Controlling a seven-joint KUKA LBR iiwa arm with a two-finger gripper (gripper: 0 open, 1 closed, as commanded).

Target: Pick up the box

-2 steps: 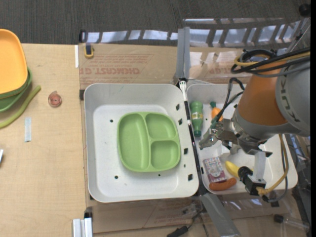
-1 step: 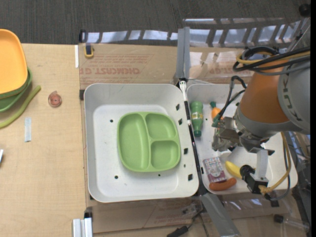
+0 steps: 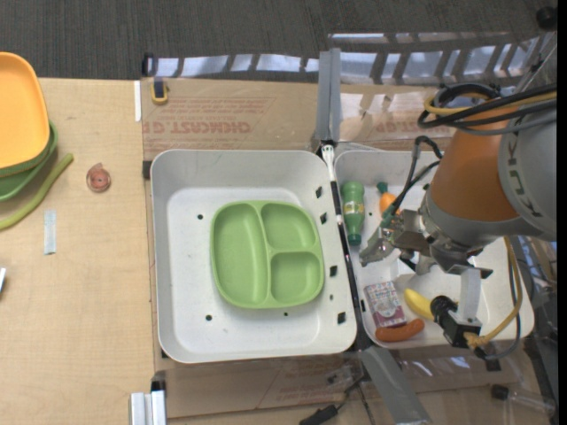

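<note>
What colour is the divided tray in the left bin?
Light green; the divided tray shows plainly in the camera view, lying in the white left bin.

Lt-green divided plate (image 3: pixel 267 254) in white bin (image 3: pixel 168 264); pink/white box (image 3: pixel 383 300).

I count 2 white bins, left bin (image 3: pixel 164 264) w/ 1 green divided plate (image 3: pixel 266 255). The right bin (image 3: pixel 372 159) has 1 green bottle (image 3: pixel 353 209), 1 small box (image 3: pixel 383 299), 1 banana (image 3: pixel 416 304), 1 red sausage-like item (image 3: pixel 400 330) and 1 orange bit (image 3: pixel 388 204), maybe a carrot. On the bench I see 1 orange plate (image 3: pixel 19 109) stacked on 1 green one (image 3: pixel 31 189), plus 1 small pink obj (image 3: pixel 98 178).
</note>
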